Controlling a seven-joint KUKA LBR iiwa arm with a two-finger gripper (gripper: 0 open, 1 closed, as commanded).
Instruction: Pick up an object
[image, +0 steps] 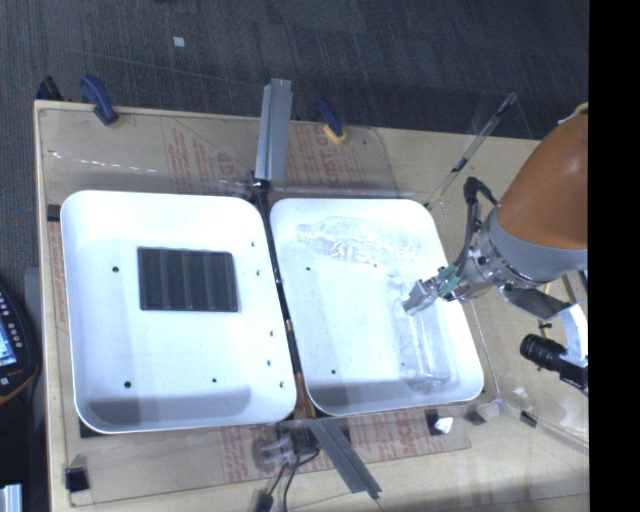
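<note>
Just below the gripper (418, 298), a clear plastic bottle (424, 350) lies in the right bin (330, 390), near its right wall. A second clear bottle (350, 240) lies up-left of the gripper. Whether anything is grasped cannot be told.

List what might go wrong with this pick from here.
1. The clear plastic bottles and in the right bin barely stand out from the white floor, so a grasp may miss.
2. The gripper sits near the bin's right wall; a descent there might clip the rim.
</note>
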